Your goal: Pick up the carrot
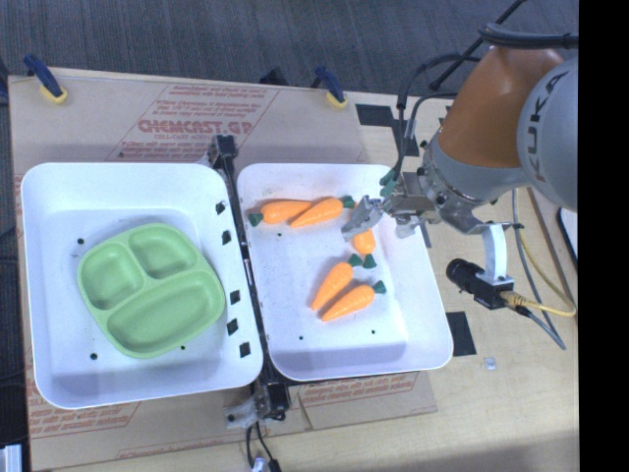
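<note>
Two-finger metal claw over the right white bin, just above a small orange plastic carrot.

Whether it grips is unclear; the carrot sits directly beneath, leaf end down-frame.

Orange carrots – green tops, green plate, white bins

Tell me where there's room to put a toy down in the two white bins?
The right white bin has bare floor along its near edge, below the lower pair of orange toy carrots, and down its left side beside the black divider. Its far end is crowded: two more carrots, a small one, and the gripper. The left white bin is mostly filled by the green sectioned plate.
</note>
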